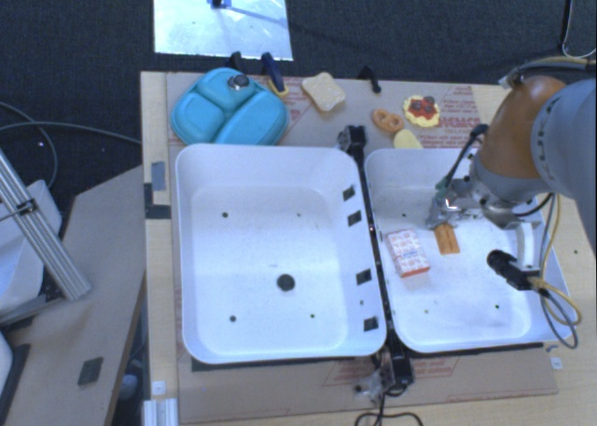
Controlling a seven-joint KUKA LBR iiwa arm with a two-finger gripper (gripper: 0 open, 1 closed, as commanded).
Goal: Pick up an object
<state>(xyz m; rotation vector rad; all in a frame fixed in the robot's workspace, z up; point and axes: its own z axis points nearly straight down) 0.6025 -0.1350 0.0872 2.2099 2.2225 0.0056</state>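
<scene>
The gripper (446, 217) hangs low in the right bin (485, 322), near its middle, below the arm (532, 140) that reaches in from the right. An orange block (448, 240) lies just under the fingertips, at or touching them; nothing can be seen clamped between them, and how far they are spread cannot be told from this angle. Just left of the block, a small white box (408, 253) with red print lies flat on the bin floor, near the divider between the bins. A black cable end (511, 270) hangs off the arm to the gripper's right.

The left bin (205, 322) holds one small dark disc (285, 281) near its centre.

Beyond the bins, on the bench (280, 387), sit a blue divided tray (229, 109), a slice of toy bread (324, 91), a pretzel (387, 119), a round tart (422, 110) with red topping, and a pale yellow piece (407, 140) touching the right bin's far rim.
</scene>
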